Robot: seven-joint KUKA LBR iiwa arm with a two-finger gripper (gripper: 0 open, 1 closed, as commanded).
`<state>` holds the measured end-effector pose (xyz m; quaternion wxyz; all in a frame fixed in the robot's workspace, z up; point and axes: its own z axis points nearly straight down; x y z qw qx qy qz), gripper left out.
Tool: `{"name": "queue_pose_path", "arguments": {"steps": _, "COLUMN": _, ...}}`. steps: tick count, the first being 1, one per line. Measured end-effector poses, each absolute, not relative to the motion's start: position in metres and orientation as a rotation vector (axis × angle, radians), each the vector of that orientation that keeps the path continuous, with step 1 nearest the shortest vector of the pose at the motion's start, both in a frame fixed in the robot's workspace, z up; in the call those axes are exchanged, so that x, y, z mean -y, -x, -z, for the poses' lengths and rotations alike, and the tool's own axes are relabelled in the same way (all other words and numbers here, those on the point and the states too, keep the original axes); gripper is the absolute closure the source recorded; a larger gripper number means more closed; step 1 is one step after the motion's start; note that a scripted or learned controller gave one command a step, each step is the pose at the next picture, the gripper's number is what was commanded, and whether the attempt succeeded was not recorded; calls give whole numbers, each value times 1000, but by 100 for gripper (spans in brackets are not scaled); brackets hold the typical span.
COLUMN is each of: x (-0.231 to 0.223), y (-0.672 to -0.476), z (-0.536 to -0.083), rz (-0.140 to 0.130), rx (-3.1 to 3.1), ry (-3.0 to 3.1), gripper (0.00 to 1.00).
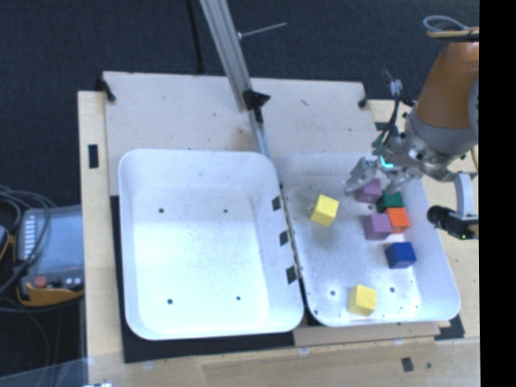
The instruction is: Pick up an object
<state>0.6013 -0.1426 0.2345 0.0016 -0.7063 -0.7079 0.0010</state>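
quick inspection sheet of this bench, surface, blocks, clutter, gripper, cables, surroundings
surface: pale bench bearing left bin and right bin, side by side
job's things: in right bin, two yellow blocks, two purple blocks, orange block, green block, blue block
clutter: nothing seen
grippers: gripper low over right bin by upper purple block; grasp unclear
cables: bundle left of bench
surroundings: metal rail, pendant device, dark floor

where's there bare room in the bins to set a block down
The left bin offers the widest bare floor, wall to wall. In the right bin, free patches lie between the two yellow blocks and along the divider. Crowded: the far right, where the gripper hangs over the purple, green, orange and blue blocks.
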Motion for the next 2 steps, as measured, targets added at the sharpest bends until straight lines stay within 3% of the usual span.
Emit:
{"name": "queue_pose_path", "arguments": {"steps": 1, "x": 143, "y": -602, "z": -237, "rz": 1, "rx": 2224, "ry": 2220, "gripper": 0}}
{"name": "queue_pose_path", "arguments": {"steps": 2, "x": 145, "y": -602, "z": -174, "rz": -7, "rx": 2218, "ry": 2221, "gripper": 0}}
